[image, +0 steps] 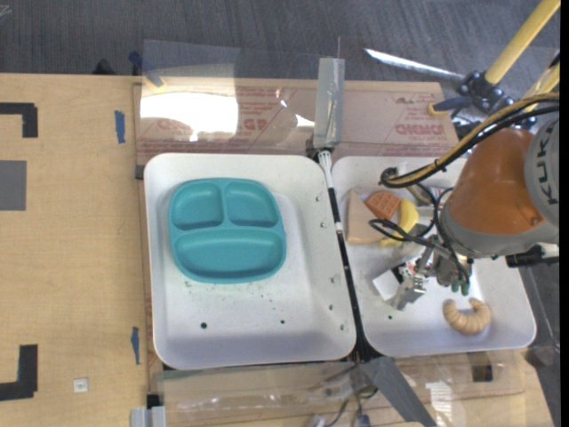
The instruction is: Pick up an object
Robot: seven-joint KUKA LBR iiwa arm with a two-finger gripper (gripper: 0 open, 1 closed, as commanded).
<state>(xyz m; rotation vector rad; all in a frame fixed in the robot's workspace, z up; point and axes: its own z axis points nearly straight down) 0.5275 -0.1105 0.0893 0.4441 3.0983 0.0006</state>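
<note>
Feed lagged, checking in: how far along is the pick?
Done: the arm is over the right bin, gripper low among the items. In hand: nothing visibly between its fingers. Left: grasp and lift something; the croissant lies free near the front, an orange piece further back. The teal plate sits in the left bin.

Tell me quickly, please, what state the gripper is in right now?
Gripper: low over the right bin, beside a croissant; whether it is open, closed or holding anything cannot be told.
</note>
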